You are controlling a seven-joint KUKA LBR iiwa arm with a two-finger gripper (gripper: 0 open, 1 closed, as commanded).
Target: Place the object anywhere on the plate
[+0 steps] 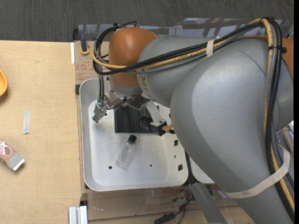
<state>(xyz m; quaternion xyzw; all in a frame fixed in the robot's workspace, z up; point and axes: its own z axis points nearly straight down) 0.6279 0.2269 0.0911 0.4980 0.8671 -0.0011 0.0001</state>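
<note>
A small clear bottle with a black cap (pixel 126 153) lies on its side on the floor of the left white bin (pixel 88 171), cap pointing toward the back. My gripper (pixel 128 121) hangs just above and behind it, its black body low over the bin's middle and apart from the bottle. The grey arm with its orange band (pixel 128 55) reaches in from the right and hides most of the right bin. A white rounded rim, possibly the plate (pixel 202 174), peeks out from under the arm to the right of the left bin.
The wooden bench top (pixel 42 87) left of the bins bears an orange object (pixel 2 84) at the far left edge, a small grey strip (pixel 26 122) and a wrapped bar (pixel 10 156). Cables (pixel 187 55) run along the arm.
</note>
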